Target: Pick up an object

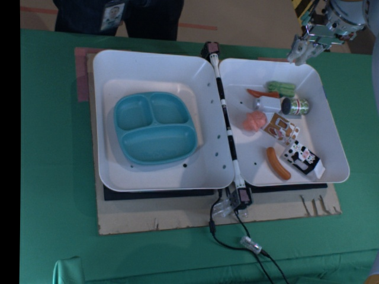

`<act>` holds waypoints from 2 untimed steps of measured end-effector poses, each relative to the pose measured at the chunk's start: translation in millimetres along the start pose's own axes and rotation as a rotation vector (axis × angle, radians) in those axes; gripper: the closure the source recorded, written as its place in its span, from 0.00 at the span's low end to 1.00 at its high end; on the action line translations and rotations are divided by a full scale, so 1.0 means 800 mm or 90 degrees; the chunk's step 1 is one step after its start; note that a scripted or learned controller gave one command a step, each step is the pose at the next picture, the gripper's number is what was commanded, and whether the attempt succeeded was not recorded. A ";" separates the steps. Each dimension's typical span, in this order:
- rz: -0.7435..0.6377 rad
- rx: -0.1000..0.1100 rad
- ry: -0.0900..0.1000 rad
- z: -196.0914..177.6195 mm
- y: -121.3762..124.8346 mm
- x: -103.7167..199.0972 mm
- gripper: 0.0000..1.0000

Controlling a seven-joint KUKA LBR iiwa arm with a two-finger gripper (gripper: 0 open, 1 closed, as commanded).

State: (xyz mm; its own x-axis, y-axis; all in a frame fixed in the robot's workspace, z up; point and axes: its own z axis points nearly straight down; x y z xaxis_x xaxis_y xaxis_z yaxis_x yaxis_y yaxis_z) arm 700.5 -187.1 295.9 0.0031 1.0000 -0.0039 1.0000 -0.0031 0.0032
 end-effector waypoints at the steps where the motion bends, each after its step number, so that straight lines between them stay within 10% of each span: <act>1: 0.000 0.000 0.000 0.018 0.000 0.000 1.00; 2: 0.000 -0.002 0.000 -0.064 0.000 0.000 1.00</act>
